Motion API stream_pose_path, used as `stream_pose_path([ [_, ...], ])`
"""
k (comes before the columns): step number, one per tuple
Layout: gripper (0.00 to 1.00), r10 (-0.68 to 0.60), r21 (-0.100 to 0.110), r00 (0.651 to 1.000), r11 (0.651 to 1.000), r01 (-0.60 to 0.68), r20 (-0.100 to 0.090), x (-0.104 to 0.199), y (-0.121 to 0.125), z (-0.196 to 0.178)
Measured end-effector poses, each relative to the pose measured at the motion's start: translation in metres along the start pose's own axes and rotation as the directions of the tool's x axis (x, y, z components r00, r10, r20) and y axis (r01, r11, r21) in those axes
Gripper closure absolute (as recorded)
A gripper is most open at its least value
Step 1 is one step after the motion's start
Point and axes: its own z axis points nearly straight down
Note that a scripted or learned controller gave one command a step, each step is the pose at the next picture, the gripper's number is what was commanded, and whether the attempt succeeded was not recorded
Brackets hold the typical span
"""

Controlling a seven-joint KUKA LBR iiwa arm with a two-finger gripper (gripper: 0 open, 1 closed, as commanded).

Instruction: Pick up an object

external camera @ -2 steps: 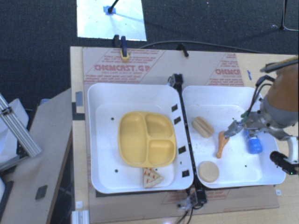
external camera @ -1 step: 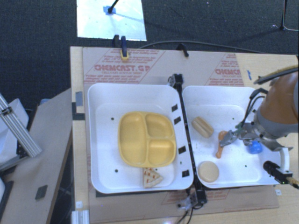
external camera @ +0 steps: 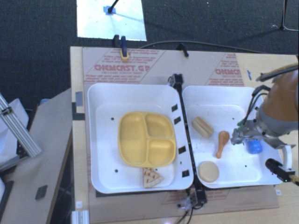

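Arm in over the right bin, gripper low beside the toy food.

The jaws sit down in the right bin, but whether they're wide or narrow I cannot tell from this angle. Just left of them lies the chicken drumstick, close but apart. A blue object sits just right of them, under the wrist. Further left, the hot dog bun; down-left, the round bun. Well away left, yellow divided plate and pizza slice in the left bin.
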Motion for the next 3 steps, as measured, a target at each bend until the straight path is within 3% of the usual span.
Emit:
stream_pose_path([
  [1,1.0,-0.002,-0.006,1.0,1.0,0.002,0.001,0.003,-0.002,-0.063],
  [2,1.0,-0.002,-0.004,1.0,1.0,0.002,0.001,0.002,0.0,-0.093],
  [3,1.0,-0.008,-0.001,1.0,1.0,0.008,-0.003,0.058,0.008,-0.084],
])
